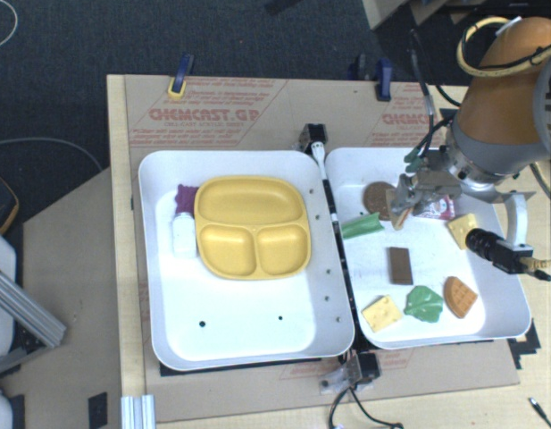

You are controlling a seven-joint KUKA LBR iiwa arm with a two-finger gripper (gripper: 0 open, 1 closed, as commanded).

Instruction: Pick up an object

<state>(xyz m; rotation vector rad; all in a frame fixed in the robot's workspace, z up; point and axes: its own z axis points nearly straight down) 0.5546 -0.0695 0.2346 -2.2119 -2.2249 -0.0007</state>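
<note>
My gripper [404, 209] hangs over the back of the right bin [507, 324], reaching in from the right. Its tip is just right of a round brown cookie [376, 197] and above the right end of a long green piece [361, 227]. A red and white packet [438, 207] lies partly under the gripper body. Nothing shows held in the gripper. Further toward the front lie a brown chocolate bar [399, 264], a yellow cheese wedge [381, 313], a green leafy piece [424, 302], an orange-brown pastry [460, 296] and a pale yellow block [461, 230].
The left bin [248, 329] holds a yellow divided plate [253, 226] and a white bottle with a purple cap [183, 222] at its left side. A ridge with clamps [333, 239] separates the two bins. The arm's grey and orange wrist [507, 88] looms at the right.
</note>
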